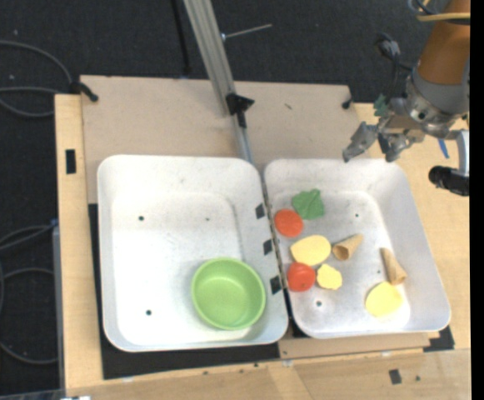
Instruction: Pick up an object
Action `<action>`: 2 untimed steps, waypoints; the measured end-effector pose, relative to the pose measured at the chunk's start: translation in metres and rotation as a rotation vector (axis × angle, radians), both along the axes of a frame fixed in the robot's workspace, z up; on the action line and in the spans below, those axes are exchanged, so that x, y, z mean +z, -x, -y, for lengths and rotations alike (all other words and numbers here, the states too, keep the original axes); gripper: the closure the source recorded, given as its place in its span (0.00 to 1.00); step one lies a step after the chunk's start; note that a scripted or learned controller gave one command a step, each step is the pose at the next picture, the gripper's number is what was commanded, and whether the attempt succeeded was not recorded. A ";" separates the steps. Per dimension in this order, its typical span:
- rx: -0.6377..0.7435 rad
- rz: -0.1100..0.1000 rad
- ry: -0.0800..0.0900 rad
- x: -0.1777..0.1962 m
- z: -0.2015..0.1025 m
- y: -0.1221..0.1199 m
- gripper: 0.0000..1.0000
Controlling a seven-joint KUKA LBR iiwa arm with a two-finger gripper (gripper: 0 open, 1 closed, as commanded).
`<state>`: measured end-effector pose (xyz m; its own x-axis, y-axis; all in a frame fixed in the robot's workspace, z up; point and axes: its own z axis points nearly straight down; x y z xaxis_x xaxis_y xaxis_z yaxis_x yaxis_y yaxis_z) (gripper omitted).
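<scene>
Jaws [375, 144] spread, nothing between them; arm [443, 48] cut off at right.

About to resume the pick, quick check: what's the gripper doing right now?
Gripper: open, nothing between its jaws, hanging above the far rim of the right bin, away from the objects.

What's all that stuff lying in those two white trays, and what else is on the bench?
White bins: 2, white, side by side on the bench.
Bowl: 1, green, left bin's near corner.
Leafy piece: 1, green, right bin.
Round pieces: 2, red-orange, right bin's left side.
Flat pieces: 3, yellow, right bin.
Cones: 2, tan, right bin.
Metal bar: 1, grey, slanting above the bins.
Cables: several, black floor, left.
Gripper: 1, grey, above the right bin's far edge, nothing between its fingers.
</scene>
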<state>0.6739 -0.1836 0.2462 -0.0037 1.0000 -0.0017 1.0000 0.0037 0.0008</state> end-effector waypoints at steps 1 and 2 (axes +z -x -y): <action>0.000 -0.001 0.002 0.000 0.001 0.000 0.00; -0.001 -0.004 0.002 -0.048 -0.005 -0.004 0.00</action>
<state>0.6779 -0.1788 0.1986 -0.0031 1.0000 -0.0034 1.0000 0.0031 -0.0033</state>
